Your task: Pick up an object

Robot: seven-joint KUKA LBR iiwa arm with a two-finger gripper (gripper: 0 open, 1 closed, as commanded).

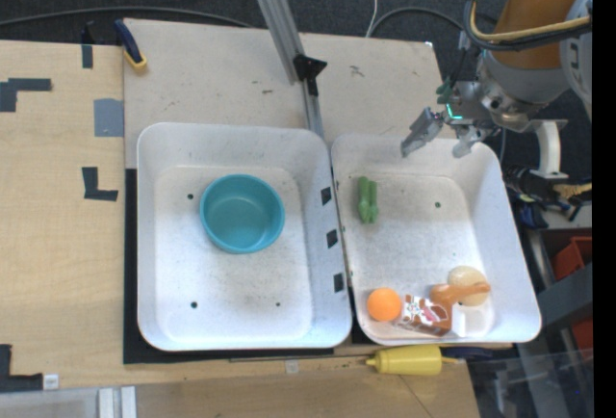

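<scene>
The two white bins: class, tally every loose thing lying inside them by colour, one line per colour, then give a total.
Teal: 1, the bowl in the left bin
Green: 1, the green piece in the right bin
Orange: 1, the ball
Tan: 1, the rounded item
Red and white: 1, the packet
White: 1, the block
Total: 6

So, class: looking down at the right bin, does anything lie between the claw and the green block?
Nothing visible does. The claw hangs open over the far rim of the right white bin, and only bare bin floor separates it from the small green block. The round orange ball sits in the near corner, well off that line.
</scene>
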